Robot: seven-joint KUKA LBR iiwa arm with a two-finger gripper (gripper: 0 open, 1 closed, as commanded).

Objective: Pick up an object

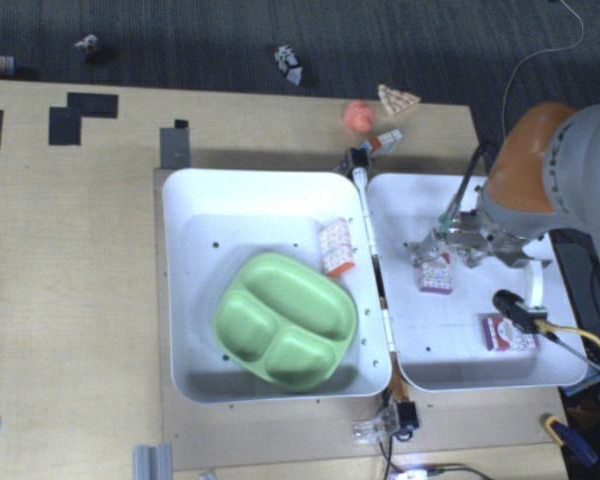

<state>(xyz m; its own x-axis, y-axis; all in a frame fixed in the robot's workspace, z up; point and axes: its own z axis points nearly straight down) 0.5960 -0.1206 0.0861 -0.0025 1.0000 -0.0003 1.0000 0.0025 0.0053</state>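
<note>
The arm (570, 168) at the right of the frame is smooth and rounded — pale grey shells with a glossy orange band (525, 158) between them. Below the band sits a grey wrist housing, and from it a cluster of bare metal parts — the gripper (442, 248). A thin dark cable runs along its left side.

Slanted overhead view, seemingly mid-distance.

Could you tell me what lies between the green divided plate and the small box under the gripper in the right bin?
In the camera view, between the green plate and the small box run the two bins' adjoining rims, then bare white floor.
</note>
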